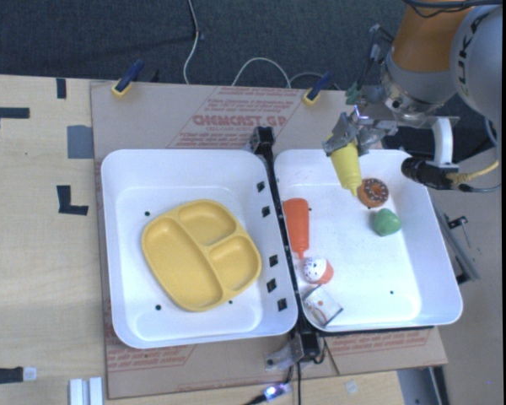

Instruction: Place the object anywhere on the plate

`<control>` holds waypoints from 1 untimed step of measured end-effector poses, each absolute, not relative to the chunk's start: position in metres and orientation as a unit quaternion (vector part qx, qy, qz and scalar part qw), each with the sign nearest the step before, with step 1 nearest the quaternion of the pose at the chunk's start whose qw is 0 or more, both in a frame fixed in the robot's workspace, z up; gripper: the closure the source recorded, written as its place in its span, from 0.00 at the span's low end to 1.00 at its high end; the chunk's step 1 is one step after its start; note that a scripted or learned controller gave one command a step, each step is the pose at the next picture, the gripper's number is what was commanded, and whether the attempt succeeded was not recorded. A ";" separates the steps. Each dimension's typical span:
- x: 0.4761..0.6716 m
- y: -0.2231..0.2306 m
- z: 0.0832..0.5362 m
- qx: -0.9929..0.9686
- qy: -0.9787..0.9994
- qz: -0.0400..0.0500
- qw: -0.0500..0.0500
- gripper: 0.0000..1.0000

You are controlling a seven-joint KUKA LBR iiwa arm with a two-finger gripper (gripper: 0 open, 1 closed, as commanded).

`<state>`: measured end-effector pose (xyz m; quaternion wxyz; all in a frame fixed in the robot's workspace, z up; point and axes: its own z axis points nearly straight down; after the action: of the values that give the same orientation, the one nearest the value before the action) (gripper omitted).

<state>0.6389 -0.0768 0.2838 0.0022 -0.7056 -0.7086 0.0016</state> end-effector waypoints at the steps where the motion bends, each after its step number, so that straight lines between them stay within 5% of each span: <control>1: 0.624 -0.020 0.267 -0.705 -0.709 0.002 0.003 1.00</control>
<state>0.6239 -0.0199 0.2670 0.0029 -0.7049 -0.7093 0.0018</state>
